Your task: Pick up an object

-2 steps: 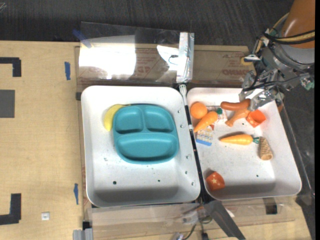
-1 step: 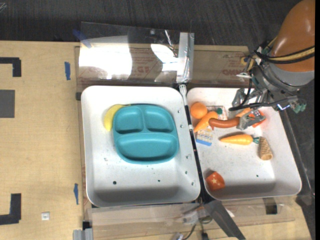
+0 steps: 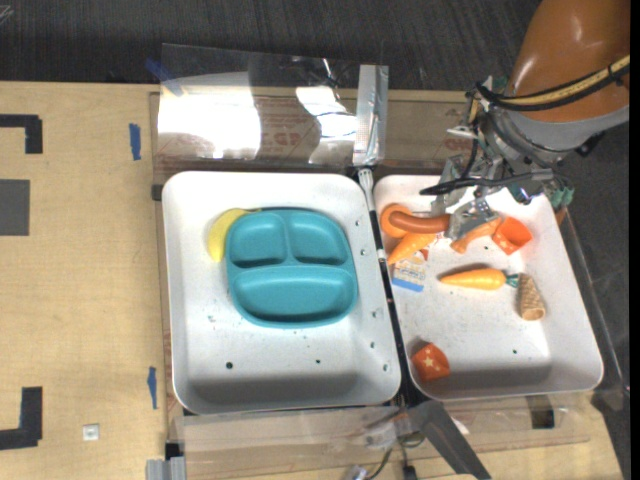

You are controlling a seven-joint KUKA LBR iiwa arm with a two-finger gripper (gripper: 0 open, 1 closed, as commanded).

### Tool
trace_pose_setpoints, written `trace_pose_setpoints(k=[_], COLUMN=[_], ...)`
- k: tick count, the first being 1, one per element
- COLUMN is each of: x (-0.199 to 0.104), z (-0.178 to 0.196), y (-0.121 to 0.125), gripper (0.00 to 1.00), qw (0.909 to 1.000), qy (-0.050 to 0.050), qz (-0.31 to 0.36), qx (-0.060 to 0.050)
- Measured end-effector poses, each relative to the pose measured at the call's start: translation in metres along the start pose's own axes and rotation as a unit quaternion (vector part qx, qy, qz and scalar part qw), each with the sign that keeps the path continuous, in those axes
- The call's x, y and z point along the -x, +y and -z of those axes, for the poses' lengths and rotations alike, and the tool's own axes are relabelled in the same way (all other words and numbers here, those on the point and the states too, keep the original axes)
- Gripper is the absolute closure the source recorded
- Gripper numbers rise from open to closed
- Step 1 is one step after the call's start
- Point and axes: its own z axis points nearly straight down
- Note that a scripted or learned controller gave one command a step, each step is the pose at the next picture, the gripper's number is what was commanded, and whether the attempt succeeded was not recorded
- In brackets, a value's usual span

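My fingers (image 3: 478,211) hang low over the far end of the right bin (image 3: 570,353), and in the tangle of cables and metal there I cannot tell how wide they stand — nothing shows between them that I could call held. Just to their left lies a hot dog (image 3: 410,221), its long axis running left-right, its near end almost under the tips. Just to their right sits a small orange block (image 3: 513,234), nearly touching the tool. Toward me from the fingers lies a carrot (image 3: 474,280), also lying left-right, with a pinecone-like piece (image 3: 529,298) beyond its tip, and a small box (image 3: 409,259) near the bin's left wall. A red tomato (image 3: 431,362) sits well apart, at the near wall.

I judge the hot dog or the block the likeliest target — both are crowded, so a closing grip may nudge a neighbour. The bin floor is smooth white plastic. The left bin (image 3: 190,298) holds a teal divided plate (image 3: 291,266) over a yellow thing (image 3: 220,234); the counter (image 3: 70,298) lies beyond.
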Motion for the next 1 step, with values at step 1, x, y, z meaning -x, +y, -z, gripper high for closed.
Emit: trace_pose_setpoints(k=[1], x=[0.0744], z=[0.0276], y=[0.0216], gripper=[1.0], qw=[0.9999], qy=[-0.001], qz=[-0.012], qx=[0.0])
